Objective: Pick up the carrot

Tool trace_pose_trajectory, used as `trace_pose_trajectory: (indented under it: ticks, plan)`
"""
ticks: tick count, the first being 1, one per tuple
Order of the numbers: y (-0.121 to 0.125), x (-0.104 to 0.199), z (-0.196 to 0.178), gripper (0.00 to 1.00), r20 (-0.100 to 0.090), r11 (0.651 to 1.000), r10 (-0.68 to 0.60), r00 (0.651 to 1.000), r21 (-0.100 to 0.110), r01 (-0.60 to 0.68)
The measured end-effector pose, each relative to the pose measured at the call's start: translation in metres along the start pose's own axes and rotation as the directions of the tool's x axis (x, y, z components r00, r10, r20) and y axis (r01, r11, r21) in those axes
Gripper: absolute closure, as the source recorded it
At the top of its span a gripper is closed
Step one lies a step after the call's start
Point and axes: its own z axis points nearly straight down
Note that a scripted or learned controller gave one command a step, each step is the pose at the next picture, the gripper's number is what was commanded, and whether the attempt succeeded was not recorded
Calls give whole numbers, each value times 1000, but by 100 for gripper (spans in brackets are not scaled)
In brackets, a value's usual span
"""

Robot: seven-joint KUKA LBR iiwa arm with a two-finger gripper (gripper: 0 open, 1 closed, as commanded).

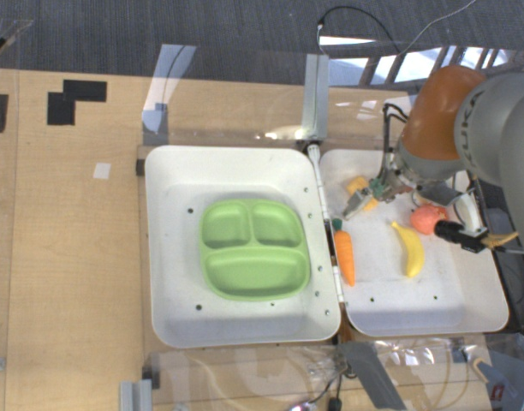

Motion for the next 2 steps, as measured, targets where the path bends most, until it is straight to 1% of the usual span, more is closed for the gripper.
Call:
trace_pose_trajectory:
  ticks: [1,2]
  plan:
    - [3,0,-13,100,2,1000,0,1000,-8,0]
    - [3,0,-13,0,3,1000,0,1000,-8,0]
